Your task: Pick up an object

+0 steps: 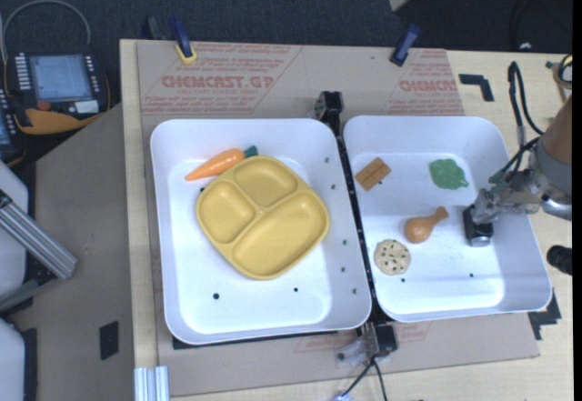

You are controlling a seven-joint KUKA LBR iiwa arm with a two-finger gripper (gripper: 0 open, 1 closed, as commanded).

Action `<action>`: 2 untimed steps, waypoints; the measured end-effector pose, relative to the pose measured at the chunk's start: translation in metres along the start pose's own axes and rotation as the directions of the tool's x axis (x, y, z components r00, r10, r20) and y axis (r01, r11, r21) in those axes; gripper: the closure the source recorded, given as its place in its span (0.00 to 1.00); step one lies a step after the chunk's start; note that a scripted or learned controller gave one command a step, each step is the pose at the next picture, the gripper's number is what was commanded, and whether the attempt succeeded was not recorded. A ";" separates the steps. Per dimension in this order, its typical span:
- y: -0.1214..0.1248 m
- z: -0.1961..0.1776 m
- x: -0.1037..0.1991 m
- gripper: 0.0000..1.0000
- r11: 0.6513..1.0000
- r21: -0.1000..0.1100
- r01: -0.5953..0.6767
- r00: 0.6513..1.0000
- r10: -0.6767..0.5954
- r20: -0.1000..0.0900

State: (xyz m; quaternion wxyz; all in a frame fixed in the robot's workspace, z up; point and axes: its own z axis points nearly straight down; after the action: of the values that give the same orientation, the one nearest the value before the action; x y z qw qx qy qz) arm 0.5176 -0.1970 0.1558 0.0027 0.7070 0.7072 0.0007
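Observation:
The right bin [436, 295] holds a brown wafer [372, 174], a green leafy piece [447, 174], a tan drumstick [425, 225] and a round speckled cookie [392, 256]. My gripper [485, 213] hangs low over the right side of this bin. It is a little to the right of the drumstick and below the green piece, apart from both. I see nothing held in it.
The left bin [182, 281] carries a yellow divided plate [262, 217] with an orange carrot [214, 164] at its upper left edge. A dark divider [350, 208] runs between the bins. The arm comes in over the right bin's right rim.

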 end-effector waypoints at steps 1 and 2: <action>0.005 -0.059 -0.009 1.00 1.000 -0.004 0.000 1.000 0.000 0.002; 0.006 -0.071 -0.010 1.00 1.000 0.001 0.000 1.000 0.000 -0.001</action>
State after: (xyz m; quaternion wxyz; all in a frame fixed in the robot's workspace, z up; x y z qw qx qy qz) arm 0.5228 -0.2065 0.2267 0.0022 0.7069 0.7074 0.0005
